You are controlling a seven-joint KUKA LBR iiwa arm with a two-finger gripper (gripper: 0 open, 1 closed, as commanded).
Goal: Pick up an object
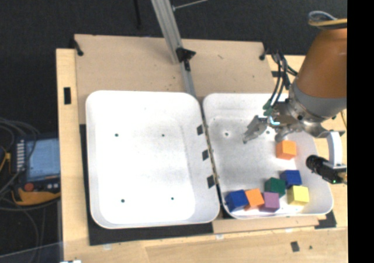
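The left bin (146, 156) and the right bin (234, 113) sit side by side. The right bin holds an orange block (286, 149) near its right edge and six blocks (269, 194) along its front edge. The gripper (266, 127) hovers over this bin, fingers spread, gripping nothing.

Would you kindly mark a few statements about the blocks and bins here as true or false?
1. All blocks lie in the right bin. True.
2. The lone orange block touches the yellow block. False: they lie apart, with the upper blue block between them.
3. The purple block sits beside the lower orange block. True.
4. The gripper hangs above the left bin. False: it is above the right bin.
5. There are three green blocks. False: one green block.
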